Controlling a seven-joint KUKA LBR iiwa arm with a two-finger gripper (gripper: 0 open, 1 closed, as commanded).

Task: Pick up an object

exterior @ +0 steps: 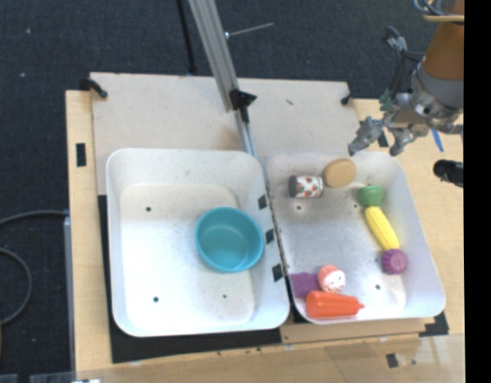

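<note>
- Gripper [382,139] sits at the far right corner of the right bin [425,238], hanging over the rim; from my seat its two fingers look spread apart, with nothing between them.
- Above it I see the arm [441,58], grey at the wrist with the orange band, reaching in from the right.
- Closest to the fingertips is a tan round piece [339,172], lying just beside a small white can with red dots [306,186], which is on its side.
- Down the right side of that bin I make out a green piece [371,195] touching the top of a yellow corn cob [382,227], then a purple ball [393,261] just below the cob.
- At the near edge lies an orange carrot-like toy [333,303], with a small white and pink figure [331,278] just above it and a purple scrap [304,282] beside that.
- Left bin [137,174] holds a blue bowl [229,239], upright, close to the wall it shares with the right bin.
- A metal pole [215,50] slants up from between the two bins toward the top of my view.
- Both bins rest on the wooden bench [173,110].
</note>
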